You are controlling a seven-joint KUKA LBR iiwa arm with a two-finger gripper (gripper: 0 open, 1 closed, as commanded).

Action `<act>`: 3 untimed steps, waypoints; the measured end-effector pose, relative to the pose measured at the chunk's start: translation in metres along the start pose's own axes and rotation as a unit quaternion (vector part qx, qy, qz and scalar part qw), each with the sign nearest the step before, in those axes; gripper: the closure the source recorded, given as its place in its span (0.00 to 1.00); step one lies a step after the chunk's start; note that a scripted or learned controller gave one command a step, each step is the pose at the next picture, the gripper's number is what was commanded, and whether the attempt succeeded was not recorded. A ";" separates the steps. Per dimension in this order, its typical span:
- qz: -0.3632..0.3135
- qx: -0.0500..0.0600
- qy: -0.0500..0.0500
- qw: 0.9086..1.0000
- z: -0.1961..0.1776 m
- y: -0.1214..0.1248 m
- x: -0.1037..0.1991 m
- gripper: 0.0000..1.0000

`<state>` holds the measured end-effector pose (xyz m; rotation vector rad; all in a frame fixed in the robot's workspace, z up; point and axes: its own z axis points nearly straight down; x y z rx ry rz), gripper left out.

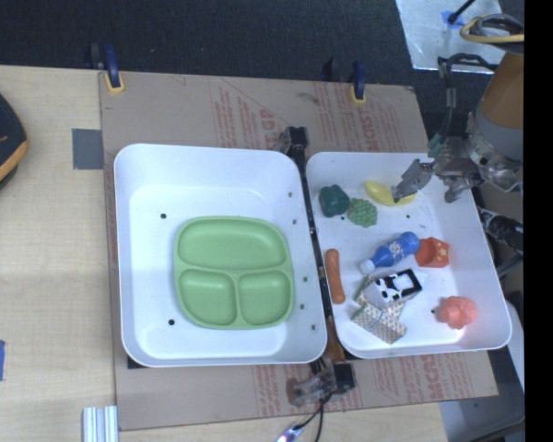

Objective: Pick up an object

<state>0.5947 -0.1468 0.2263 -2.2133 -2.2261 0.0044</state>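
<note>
Yellow object (380,191) beside green ball (362,213), end effector (415,180)

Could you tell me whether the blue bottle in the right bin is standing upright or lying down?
Lying down: the blue bottle rests on its side on the right bin's floor, its white end pointing toward the orange sausage.

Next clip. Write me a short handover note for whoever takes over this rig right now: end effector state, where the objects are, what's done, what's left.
End effector: over the far right part of the right bin, next to the yellow piece; I can't tell whether it is open or shut, and nothing is seen in it.
Objects in the right bin: green lump, light green ball, blue bottle, red block, orange stick, black-and-white toy, pink lump.
Left bin: green tray.
Done: no pick yet.
Left: grasp and lift one object.
</note>
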 end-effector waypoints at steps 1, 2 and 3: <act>0.000 0.001 0.000 1.000 0.130 -0.034 -0.001 0.00; -0.001 0.001 -0.001 1.000 0.119 -0.033 -0.002 1.00; 0.000 -0.001 0.000 1.000 0.023 -0.010 0.084 1.00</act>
